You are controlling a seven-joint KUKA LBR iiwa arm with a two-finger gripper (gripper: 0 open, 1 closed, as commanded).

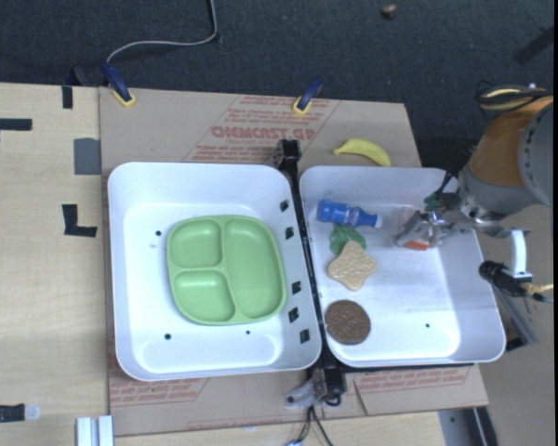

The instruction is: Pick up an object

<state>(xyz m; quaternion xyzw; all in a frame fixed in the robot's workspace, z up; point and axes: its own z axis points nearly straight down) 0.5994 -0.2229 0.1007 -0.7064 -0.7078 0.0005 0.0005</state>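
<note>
My gripper [421, 228] hangs low over the right part of the right bin [446, 337], reaching in from the right. A small orange-red object [414, 243] lies right under its tip, partly hidden by it. I cannot tell whether it is gripped. Further left in the same bin lie a blue bottle [346, 215], a green item [343, 239], a tan square cracker [352, 267] and a round brown cookie [348, 322].
A green divided plate [227, 269] sits in the left bin [139, 249]. A yellow banana [363, 151] lies on the cardboard behind the right bin. The arm's grey and orange body [507, 170] stands over the bin's right rim.
</note>
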